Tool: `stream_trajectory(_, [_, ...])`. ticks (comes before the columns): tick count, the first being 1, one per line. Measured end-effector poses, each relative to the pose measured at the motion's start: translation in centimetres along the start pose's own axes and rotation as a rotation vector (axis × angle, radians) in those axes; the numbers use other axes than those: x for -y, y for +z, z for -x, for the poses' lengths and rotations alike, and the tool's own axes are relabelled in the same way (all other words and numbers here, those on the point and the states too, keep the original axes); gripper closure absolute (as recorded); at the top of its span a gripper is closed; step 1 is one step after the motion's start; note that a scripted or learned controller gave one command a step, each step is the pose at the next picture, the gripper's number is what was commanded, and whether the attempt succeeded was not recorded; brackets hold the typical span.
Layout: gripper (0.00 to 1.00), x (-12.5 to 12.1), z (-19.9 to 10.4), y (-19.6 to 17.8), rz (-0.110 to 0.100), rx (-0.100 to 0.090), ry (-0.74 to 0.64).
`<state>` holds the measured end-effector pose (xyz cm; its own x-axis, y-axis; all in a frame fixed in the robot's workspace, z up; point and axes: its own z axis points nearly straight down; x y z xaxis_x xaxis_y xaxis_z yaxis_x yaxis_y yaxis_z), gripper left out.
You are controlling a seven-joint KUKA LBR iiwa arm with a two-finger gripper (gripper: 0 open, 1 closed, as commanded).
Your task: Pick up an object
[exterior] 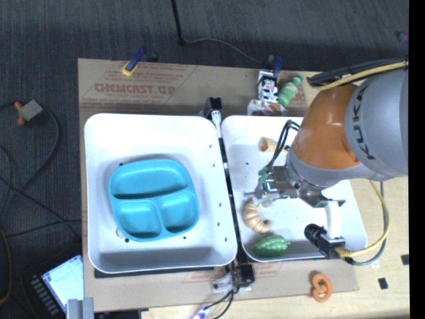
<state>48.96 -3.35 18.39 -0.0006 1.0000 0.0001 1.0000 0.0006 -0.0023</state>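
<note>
The croissant (255,216) (tan, curled) lies low in the right bin (242,138), touching a green pod-like toy (271,246) below it. The gripper (264,193) hovers just above the croissant; whether it grips anything I cannot tell. A blue divided tray (154,198) fills the left bin (106,128).

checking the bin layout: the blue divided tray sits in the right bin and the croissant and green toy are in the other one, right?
Not quite. The camera view shows the blue divided tray in the left bin; the croissant and green toy lie in the right bin.
</note>
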Motion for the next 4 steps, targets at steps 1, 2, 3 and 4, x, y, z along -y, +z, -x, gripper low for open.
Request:
stream_trajectory(1, [1.0,0.6,-1.8,0.0,0.0,0.0,0.0])
stream_trajectory(2, [1.0,0.6,-2.7,0.0,0.001,0.0,0.0])
stream_trajectory(3, [1.0,0.6,-4.1,0.0,0.001,0.0,0.0])
stream_trajectory(4, [1.0,0.6,-3.4,0.0,0.002,0.0,-0.001])
